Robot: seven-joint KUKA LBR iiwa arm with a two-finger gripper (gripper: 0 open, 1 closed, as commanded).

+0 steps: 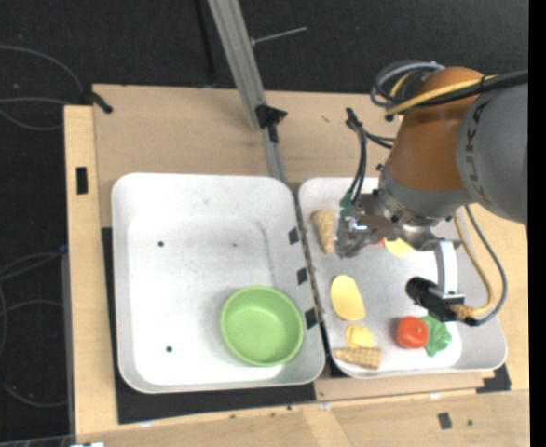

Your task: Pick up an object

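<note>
My gripper [349, 236] hangs over the upper left part of the right bin [469, 361], under the orange band of the arm. Just left of it lies a beige ridged piece [324, 228] by the bin's left wall. A yellow oval object [348, 296] rests below the gripper, apart from it. Further down are a small yellow block [359, 335] and a tan waffle-textured piece [360, 357]. A red tomato with a green leaf [413, 332] sits at the lower right. A bit of another yellow item [399, 247] peeks out beneath the wrist.
The left bin [161, 212] holds a green bowl [261, 325] near its lower right corner. A grey metal pole [245, 68] slants down to the divide between the bins. A black cable fitting [431, 296] hangs over the right bin.
</note>
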